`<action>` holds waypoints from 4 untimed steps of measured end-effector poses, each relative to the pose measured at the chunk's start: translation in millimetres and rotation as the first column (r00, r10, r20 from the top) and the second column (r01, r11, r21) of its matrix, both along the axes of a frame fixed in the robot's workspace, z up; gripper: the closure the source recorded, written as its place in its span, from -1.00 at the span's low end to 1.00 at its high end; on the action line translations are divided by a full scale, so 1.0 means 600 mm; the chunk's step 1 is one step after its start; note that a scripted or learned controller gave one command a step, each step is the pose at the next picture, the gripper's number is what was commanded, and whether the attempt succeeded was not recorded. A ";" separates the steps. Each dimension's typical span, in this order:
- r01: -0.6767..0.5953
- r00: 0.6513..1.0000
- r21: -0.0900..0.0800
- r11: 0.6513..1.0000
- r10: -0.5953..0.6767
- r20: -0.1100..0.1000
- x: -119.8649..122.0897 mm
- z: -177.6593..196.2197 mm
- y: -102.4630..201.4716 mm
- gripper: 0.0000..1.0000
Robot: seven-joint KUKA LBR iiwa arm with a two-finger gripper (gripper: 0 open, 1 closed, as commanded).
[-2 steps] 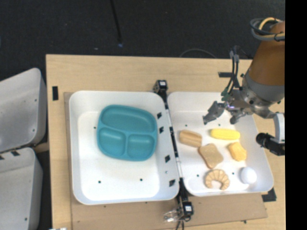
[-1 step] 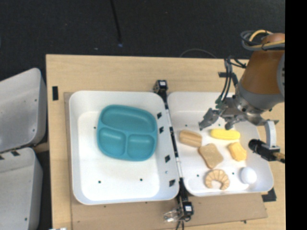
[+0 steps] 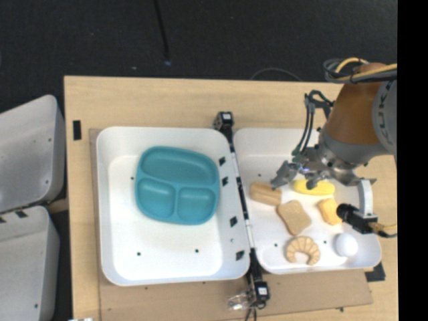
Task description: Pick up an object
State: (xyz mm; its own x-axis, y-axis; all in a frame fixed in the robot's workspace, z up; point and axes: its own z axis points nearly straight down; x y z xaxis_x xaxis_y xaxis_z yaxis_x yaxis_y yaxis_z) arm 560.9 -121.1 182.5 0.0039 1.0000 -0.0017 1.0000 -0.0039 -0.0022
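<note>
While the end effector hangs spread above the right bin, food pieces crowd below.

Smooth matt teal plastic plate, glossy white plastic bins, pale wood bench.

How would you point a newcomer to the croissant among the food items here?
Start at the right bin, the one the arm reaches over, and go to its near edge. The croissant lies there, left of a white egg and below a bread slice. It alone is curved, ridged and crescent-shaped.
</note>
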 end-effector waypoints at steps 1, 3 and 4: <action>-0.001 1.000 0.001 1.000 0.001 -0.002 -0.005 -0.099 -0.016 -1.00; -0.006 1.000 0.000 1.000 0.006 0.008 0.017 0.017 -0.017 1.00; -0.007 1.000 0.000 1.000 0.007 0.008 0.019 0.106 -0.019 1.00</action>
State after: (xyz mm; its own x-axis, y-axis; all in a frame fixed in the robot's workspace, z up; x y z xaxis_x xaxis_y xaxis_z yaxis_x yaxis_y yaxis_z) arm 572.2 -132.4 246.2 -0.0029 1.0000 -0.0017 1.0000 0.0030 0.0054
